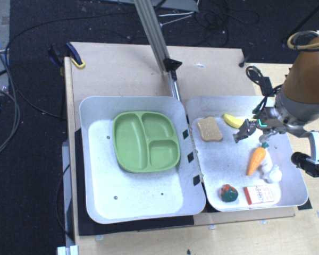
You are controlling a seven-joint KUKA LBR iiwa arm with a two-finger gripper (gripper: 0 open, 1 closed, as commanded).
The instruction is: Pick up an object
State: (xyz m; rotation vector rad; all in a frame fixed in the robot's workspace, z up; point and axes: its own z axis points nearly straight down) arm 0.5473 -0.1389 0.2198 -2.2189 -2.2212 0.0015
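My gripper [253, 136] hangs over the right bin [292, 142], its fingers spread open with nothing between them. One dark finger [243, 133] points left, just below the yellow banana [233, 120]. An orange carrot [256, 160] lies directly below the gripper, apart from it. Left of the gripper rests a tan slice of bread [209, 129]. A small white object [271, 173] sits beside the carrot's lower end. Near the bin's front edge are a red and green round thing [229, 193] and a red and white box [261, 195].
The left bin [101, 190] holds a green divided plate [147, 141]. A grey metal pole [154, 31] slants down from the top to the gap between the bins. My arm's orange band [308, 73] rises at the right edge. Cables lie on the dark floor around the bench.
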